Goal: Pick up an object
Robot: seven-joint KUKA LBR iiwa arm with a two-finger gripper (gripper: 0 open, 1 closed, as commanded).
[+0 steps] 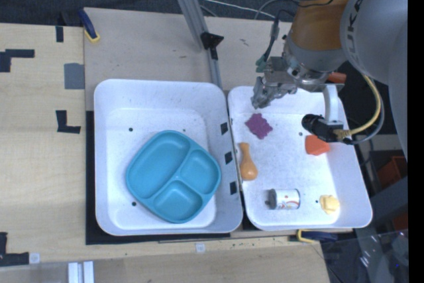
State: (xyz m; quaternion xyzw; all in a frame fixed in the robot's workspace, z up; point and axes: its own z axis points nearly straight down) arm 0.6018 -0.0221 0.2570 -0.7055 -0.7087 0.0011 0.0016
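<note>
From above, the claw (260, 101) hangs over the far left corner of the right bin (344, 172), just above a purple block (258, 125); whether it is apart or together cannot be told. Nothing is seen in its grip. In the same bin lie an orange pear-shaped toy (247, 162), a red block (317, 145), a small can (283, 198) and a yellow piece (328, 203). The left bin (112, 142) on the surface holds a blue divided plate (173, 175).
</note>
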